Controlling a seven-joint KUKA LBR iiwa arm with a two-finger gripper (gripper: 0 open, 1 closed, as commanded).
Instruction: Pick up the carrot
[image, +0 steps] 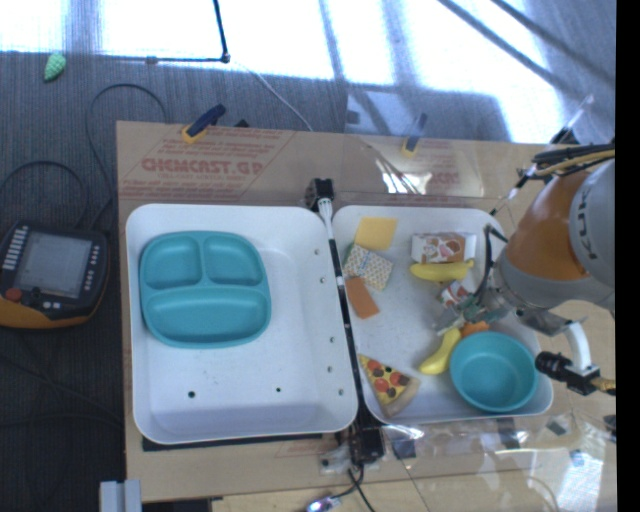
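Camera view shows you the carrot (474, 326) in the right bin (400, 225), between a banana (440, 354) and the teal bowl (493, 371), under the end effector (466, 308); its grip you cannot tell.

A teal divided tray (205, 287) sits in the left bin (160, 405); a teal bowl (493, 372), perhaps touching a banana (440, 353), right.

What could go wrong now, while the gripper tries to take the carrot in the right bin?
1. The carrot is mostly hidden under the gripper and looks wedged between the blue bowl and a banana; the fingers may catch those instead.
2. A second banana and a small carton lie close and could be pushed.
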